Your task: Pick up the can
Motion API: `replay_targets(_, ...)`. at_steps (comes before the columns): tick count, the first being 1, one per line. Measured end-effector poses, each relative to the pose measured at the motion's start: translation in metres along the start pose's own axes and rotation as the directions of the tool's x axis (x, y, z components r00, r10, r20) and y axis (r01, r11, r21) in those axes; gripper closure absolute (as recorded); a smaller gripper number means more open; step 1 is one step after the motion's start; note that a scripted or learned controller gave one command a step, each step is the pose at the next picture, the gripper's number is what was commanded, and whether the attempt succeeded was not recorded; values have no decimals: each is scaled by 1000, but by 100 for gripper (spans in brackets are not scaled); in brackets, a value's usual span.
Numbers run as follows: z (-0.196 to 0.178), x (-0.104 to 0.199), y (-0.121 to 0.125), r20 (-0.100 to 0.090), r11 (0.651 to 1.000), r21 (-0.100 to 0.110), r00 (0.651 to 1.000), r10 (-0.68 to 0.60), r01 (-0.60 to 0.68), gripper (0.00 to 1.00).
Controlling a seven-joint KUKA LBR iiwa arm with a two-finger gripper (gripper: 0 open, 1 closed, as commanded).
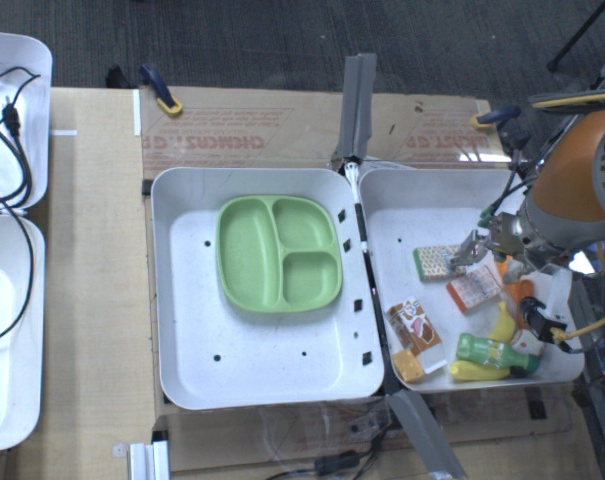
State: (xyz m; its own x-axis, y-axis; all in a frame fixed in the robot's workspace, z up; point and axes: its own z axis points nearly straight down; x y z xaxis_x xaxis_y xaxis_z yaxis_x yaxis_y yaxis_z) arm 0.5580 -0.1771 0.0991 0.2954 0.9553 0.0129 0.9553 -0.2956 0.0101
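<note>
In the camera view, the can (pixel 437 260) lies on its side near the middle of the right bin (pixel 402 213). Its long axis seems to run across the bin from left to right, with a slight tilt. The end effector (pixel 475 250) is in the same bin, just beside the can's right end; I cannot tell whether it touches the can. So the can lies to the left of the end effector, very near, toward the bin's middle. I cannot tell whether the end effector is open or closed, because the wrist hides its tip, and I see nothing held in it. In my judgement the can is not gripped yet, and the coming move needs only a short shift to the left over the can.
</note>
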Motion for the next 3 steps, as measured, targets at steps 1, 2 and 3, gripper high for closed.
replay_targets(1, 3, 95, 49, 9, 978, -2, 978, 206, -206, 0)
replay_targets(2, 8, 85, 79, 16, 981, 7, 980, 196, -196, 0)
replay_targets(3, 10, 105, 55, 18, 940, 8, 940, 340, -340, 0)
